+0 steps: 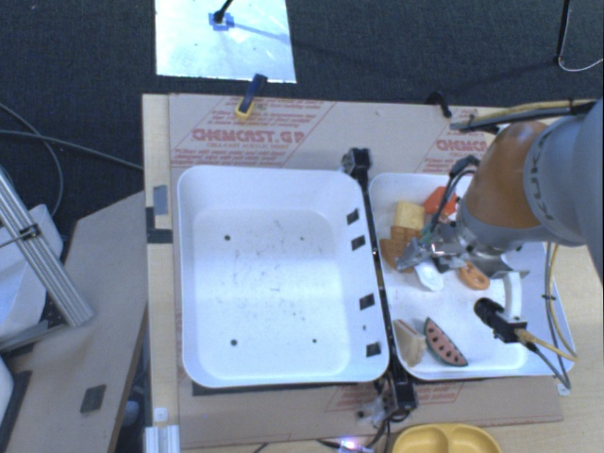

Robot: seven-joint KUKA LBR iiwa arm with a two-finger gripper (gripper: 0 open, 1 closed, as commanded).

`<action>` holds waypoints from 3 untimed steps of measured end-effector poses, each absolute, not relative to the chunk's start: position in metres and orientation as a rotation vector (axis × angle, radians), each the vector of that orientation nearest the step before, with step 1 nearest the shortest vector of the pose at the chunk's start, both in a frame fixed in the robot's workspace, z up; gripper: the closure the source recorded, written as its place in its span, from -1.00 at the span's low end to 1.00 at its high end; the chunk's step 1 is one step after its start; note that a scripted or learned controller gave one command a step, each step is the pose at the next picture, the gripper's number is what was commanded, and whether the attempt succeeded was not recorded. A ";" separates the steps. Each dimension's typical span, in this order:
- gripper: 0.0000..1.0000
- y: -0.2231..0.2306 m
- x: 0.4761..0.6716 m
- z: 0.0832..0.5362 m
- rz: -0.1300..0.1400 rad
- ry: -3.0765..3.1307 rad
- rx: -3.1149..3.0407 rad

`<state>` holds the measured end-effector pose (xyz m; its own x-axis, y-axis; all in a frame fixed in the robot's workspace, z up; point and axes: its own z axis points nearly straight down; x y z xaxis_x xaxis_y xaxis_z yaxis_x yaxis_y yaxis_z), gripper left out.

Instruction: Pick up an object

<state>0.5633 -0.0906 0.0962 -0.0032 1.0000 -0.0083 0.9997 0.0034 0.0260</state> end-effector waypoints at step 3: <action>-1.00 -0.097 0.593 0.108 0.018 2.213 2.209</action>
